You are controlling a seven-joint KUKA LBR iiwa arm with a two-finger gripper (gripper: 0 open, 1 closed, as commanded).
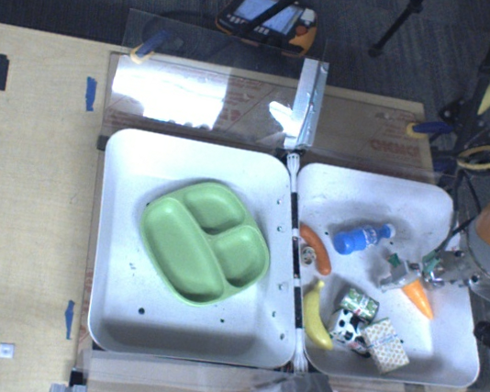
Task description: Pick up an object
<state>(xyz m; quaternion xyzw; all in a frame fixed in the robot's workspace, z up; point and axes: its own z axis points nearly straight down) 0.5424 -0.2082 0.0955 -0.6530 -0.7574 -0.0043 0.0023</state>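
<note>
The hand (414, 270) is seen low in the right bin (430, 205), beside the carrot (420, 298); its opening cannot be told. An approach is judged underway, and a descent centred over the carrot is called for next.

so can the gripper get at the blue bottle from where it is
Probably yes: the gripper sits in the right bin just right of the blue bottle, which lies uncovered with bare floor around it.
</note>
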